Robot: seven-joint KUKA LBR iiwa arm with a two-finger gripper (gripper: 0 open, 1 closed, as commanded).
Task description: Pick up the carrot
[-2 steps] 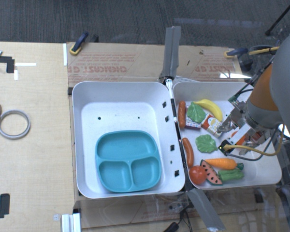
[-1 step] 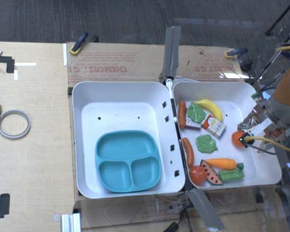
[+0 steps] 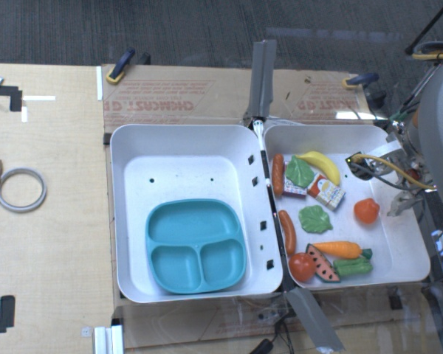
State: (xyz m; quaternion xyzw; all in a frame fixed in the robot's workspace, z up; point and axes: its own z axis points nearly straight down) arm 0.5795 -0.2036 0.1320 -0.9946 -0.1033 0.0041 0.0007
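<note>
While gripper (image 3: 403, 195) hovers at right bin's (image 3: 402, 260) far-right side, grip state can't tell, carrot (image 3: 338, 248) lies near bin's front, touching watermelon slice (image 3: 324, 265) & cucumber (image 3: 352, 266).

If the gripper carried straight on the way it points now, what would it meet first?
Probably the round orange-red toy fruit in the right white bin, just ahead of the gripper; the orange toy carrot lies off that line. Depth is unclear.
</note>
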